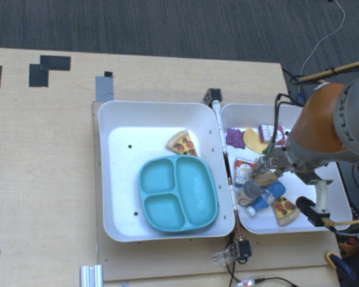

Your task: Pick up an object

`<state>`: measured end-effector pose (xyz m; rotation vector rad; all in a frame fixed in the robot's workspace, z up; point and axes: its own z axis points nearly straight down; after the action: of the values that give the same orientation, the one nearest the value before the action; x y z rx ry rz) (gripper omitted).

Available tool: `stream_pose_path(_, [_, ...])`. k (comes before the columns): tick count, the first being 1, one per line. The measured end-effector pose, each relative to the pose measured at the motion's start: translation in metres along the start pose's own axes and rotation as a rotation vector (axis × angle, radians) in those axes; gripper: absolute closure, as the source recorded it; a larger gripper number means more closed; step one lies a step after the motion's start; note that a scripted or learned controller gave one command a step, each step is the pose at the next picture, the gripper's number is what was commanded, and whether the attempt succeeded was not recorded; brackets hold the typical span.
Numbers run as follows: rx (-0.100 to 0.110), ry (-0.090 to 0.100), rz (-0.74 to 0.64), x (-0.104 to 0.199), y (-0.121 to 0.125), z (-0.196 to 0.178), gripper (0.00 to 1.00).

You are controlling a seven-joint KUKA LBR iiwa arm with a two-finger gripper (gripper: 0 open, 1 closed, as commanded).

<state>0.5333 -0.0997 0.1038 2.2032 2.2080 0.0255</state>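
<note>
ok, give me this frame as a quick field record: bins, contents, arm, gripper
left bin: light blue three-compartment plastic plate; toy pizza slice beside it, toward the far wall
right bin: clutter, including purple toy, yellow disc, blue bottle-like item, second pizza slice
arm: reaching over the right bin
gripper: down among the clutter; grasp not visible

**KUKA iiwa arm: visible exterior**

Thick grey cylindrical robot arm [354, 121], smooth casing. Broad glossy orange band [318, 121] around it above the wrist. Below the band, a grey wrist section with dark cables looping off its far side. Small metallic two-finger gripper [264, 173], details indistinct.
</note>
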Motion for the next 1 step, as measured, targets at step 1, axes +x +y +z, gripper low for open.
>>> stream_pose_path(1, [0.025,0.006,-0.003,0.0789,-0.0409,-0.0825,1.0])
